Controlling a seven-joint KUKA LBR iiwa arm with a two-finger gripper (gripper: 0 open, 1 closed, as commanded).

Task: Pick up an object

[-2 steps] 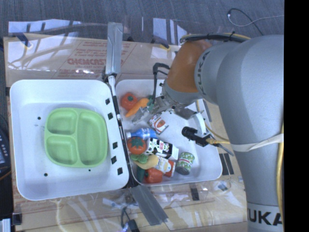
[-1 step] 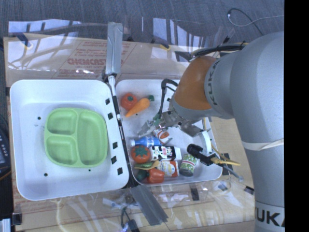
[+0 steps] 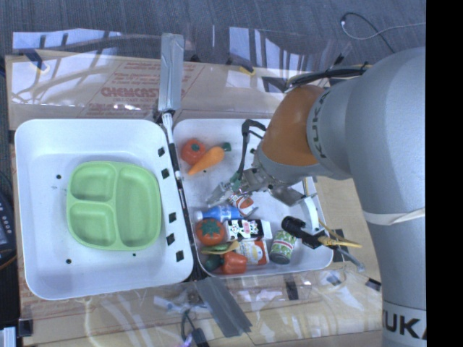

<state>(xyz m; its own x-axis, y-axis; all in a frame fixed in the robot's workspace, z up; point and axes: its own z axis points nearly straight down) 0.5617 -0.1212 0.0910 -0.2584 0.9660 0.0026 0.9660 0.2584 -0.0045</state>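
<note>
The 1 grey arm point(image 3: 376, 121) reaches in from the right over the desk point(image 3: 318, 316). Of the 2 white bins, the left bin point(image 3: 36, 266) holds 1 green plate point(image 3: 113, 204) with 3 compartments. The right bin point(image 3: 210, 130) holds the small things: 2 tomatoes point(image 3: 192, 150), 1 carrot point(image 3: 207, 159), 1 blue bottle point(image 3: 221, 213), 1 cow-patterned carton point(image 3: 246, 229), 2 cans point(image 3: 283, 246) and 1 red pepper point(image 3: 234, 264). The gripper point(image 3: 230, 189) hangs low over the right bin's middle, just above the bottle; whether it is open or closed cannot be told.
</note>
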